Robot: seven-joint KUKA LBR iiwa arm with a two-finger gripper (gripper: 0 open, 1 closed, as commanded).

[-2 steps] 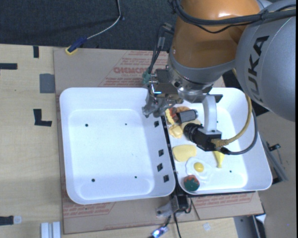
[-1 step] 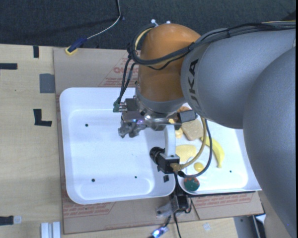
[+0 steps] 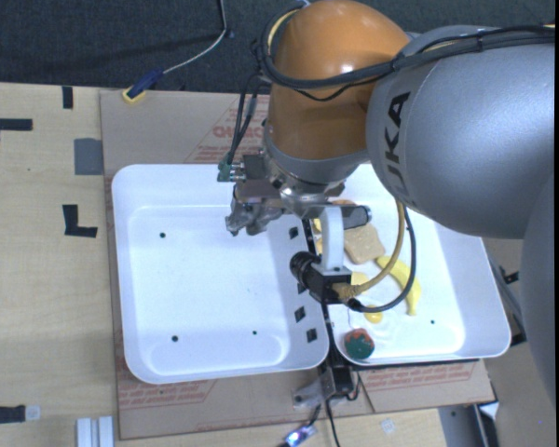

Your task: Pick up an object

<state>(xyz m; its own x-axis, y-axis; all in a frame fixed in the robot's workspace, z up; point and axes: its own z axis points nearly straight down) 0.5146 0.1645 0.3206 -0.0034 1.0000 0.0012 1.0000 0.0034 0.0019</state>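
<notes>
Resting on the surface (image 3: 37, 250), the left bin (image 3: 186, 287) spreads out to the left of the claw (image 3: 247, 220), which hangs above that bin's far right corner, near the wall it shares with the right bin (image 3: 466, 324). Whether the claw is apart or together I cannot tell. The things to pick lie to its right in the other bin: a green ball (image 3: 359, 345) by the near rim, a tan block (image 3: 364, 245) closest to the claw, and a yellow piece (image 3: 402, 282) just past the block.
</notes>
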